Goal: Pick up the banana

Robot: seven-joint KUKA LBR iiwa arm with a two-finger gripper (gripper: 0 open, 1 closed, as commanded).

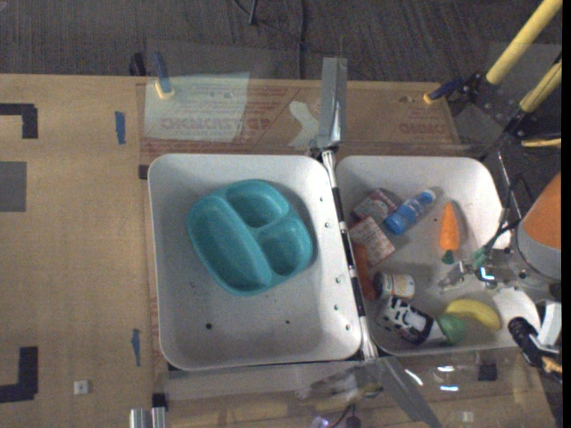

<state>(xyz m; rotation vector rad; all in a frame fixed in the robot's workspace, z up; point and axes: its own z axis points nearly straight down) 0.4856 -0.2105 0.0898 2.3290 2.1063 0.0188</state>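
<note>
The yellow banana (477, 313) lies in the near right corner of the right bin (482, 175), its left end beside a green item (451, 329). My gripper (453, 275) hangs over the right bin just above and to the left of the banana, apart from it and below the carrot (449, 228). The grey arm with its orange band (546, 230) comes in from the right edge. Nothing shows held in the gripper.
The right bin also holds a blue bottle (410, 210), small packets (373, 237), a can (395, 284) and a black-and-white item (408, 319). A teal divided plate (252, 235) sits in the left bin (178, 310). Yellow poles (526, 34) stand at the back right.
</note>
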